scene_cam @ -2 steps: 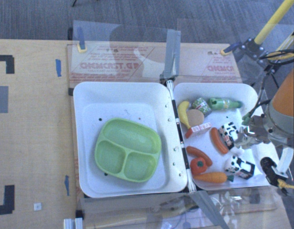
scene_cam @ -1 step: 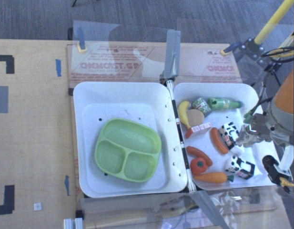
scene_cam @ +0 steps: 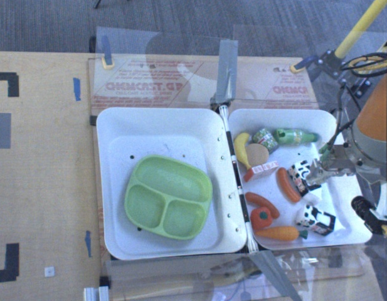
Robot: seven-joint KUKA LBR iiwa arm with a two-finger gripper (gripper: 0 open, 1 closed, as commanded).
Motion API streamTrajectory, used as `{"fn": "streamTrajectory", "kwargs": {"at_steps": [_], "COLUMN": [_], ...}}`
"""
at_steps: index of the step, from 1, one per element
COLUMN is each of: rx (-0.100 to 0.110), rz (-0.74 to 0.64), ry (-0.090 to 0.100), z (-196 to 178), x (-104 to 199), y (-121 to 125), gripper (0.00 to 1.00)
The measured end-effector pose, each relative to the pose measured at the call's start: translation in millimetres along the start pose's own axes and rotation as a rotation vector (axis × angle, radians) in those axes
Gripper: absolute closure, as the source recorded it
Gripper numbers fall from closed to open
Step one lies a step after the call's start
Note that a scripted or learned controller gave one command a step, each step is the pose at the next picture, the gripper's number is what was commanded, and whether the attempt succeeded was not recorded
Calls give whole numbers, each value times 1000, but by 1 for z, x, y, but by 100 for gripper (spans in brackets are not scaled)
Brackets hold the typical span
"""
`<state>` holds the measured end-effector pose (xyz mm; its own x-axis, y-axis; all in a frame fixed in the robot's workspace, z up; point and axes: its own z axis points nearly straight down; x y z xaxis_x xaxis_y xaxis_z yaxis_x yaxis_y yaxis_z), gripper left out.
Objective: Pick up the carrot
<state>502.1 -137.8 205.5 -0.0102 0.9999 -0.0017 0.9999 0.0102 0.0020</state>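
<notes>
arm: enters from right edge, orange band visible, wrist angled down-left
gripper [scene_cam: 320,168]: low, pointing left
fingers: state unclear

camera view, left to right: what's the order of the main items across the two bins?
Green divided plate in the left bin → banana → carrot → green bottle → hand.

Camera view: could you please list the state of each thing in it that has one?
carrot: lying flat near the right bin's front edge, untouched.
green bottle: lying on its side.
banana: lying by the bin's left wall.
green plate: right side up in the left bin.
gripper: low over the right bin.
</notes>
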Motion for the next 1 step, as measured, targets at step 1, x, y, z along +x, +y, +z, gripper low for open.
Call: {"fn": "streamTrajectory", "kwargs": {"at_steps": [1], "rx": [-3], "rz": [-1], "ry": [-2], "z": [-10], "x": [0], "y": [1], "gripper": [100]}}
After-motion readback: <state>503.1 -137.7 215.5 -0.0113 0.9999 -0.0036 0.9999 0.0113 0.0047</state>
